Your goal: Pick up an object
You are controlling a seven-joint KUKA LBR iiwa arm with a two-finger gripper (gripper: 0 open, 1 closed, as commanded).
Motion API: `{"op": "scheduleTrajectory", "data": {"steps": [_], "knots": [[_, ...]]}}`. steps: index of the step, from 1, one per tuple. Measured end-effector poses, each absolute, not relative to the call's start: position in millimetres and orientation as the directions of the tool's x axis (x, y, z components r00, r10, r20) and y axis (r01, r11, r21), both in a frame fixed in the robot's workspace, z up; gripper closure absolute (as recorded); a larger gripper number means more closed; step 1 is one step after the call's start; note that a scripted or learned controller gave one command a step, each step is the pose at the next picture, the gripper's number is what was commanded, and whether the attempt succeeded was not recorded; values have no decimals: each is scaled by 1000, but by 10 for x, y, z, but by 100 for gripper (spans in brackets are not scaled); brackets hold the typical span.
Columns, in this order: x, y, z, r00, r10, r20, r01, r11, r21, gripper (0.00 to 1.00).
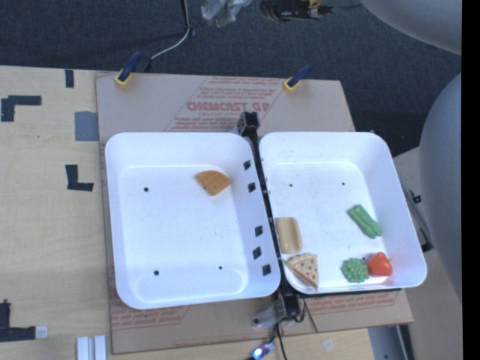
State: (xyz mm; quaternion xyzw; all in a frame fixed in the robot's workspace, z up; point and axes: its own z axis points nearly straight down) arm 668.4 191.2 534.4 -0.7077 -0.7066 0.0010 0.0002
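Sandwich wedge [304, 269] near rim, tip pointing left

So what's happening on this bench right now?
A robot arm is meant to pick something out of two white bins, and nothing is being handled yet. The left bin has an orange wedge. The right bin holds a bread slice, a sandwich triangle, a green pod, broccoli and a tomato.

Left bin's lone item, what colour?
Orange-tan, a wedge-shaped piece in the left bin; shows best in the camera view.
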Motion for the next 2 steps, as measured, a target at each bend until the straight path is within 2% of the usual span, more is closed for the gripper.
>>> {"op": "scheduleTrajectory", "data": {"steps": [1,2], "knots": [[6527,2360,5343,-5,1000,0,1000,5,-2,100],[6583,1907,5343,0,1000,-1,1000,0,-2,100]]}}
